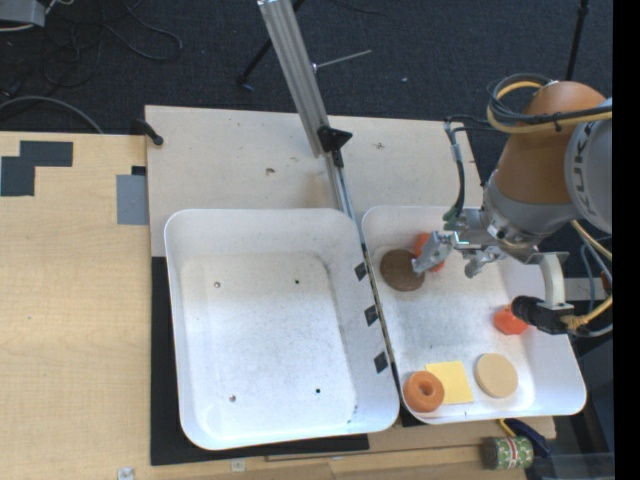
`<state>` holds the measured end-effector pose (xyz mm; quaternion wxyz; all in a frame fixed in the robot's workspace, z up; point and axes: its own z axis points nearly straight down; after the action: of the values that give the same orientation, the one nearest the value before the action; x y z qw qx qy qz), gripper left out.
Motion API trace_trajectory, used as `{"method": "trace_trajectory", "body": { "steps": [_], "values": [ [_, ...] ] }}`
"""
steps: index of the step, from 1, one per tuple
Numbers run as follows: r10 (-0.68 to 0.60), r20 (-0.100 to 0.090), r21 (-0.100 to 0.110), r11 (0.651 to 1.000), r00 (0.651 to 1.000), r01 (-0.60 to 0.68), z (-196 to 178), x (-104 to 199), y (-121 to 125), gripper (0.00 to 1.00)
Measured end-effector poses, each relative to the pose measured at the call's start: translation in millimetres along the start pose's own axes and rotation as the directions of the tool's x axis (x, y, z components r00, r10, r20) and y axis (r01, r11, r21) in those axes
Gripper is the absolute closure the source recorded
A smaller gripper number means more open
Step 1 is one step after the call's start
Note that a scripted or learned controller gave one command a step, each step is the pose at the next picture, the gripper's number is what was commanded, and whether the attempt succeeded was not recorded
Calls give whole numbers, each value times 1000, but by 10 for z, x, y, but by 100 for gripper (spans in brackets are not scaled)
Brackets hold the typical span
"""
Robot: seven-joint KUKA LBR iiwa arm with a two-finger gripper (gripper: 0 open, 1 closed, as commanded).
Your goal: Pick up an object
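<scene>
Brown, round and flat, the disc (402,270) lies in the right bin (560,393). My claw (455,253) hovers beside it; whether open or closed I cannot tell.

Premises: a robotics laboratory or test cell. Evidence: an industrial arm (545,168) with exposed cabling stands at a purpose-built bench (70,298) of pale board. Two shallow white bins (200,238) sit side by side on a black mat, divided by clips. An aluminium extrusion post (300,78) rises behind them. Loose cables (90,13) trail over dark carpet. Grey tape patches mark the bench surface.
</scene>
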<state>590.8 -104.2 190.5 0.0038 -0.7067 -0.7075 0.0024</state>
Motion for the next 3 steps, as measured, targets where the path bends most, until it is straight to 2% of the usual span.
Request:
{"method": "trace_trajectory", "body": {
  "steps": [1,2,3],
  "values": [
    [2,1,-6,1000,1000,-2,-29,-9,10,0],
    [2,1,0,1000,1000,-2,526,-71,73,0],
    [2,2,-6,1000,1000,-2,1005,-63,78,0]
  ]
}}
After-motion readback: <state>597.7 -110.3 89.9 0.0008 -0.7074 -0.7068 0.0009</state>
